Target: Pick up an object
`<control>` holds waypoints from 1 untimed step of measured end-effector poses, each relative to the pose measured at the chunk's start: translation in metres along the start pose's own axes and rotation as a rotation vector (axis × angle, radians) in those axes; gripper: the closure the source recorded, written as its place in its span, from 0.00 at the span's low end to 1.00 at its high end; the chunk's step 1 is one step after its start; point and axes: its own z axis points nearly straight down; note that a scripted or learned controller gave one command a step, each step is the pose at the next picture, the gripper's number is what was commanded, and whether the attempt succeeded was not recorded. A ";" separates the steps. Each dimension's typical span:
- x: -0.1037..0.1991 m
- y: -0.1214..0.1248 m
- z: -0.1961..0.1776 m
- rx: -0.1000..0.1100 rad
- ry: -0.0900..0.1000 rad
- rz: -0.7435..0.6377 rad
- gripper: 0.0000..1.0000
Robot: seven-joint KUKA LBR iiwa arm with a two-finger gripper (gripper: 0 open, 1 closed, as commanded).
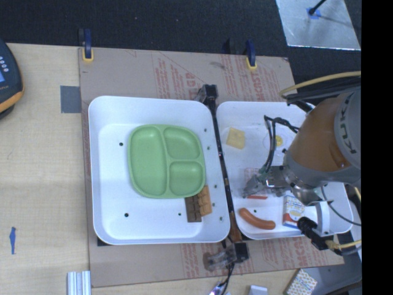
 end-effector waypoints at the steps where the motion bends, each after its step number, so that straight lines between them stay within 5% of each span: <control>1: 0.004 0.021 0.006 -0.006 -0.002 -0.004 0.00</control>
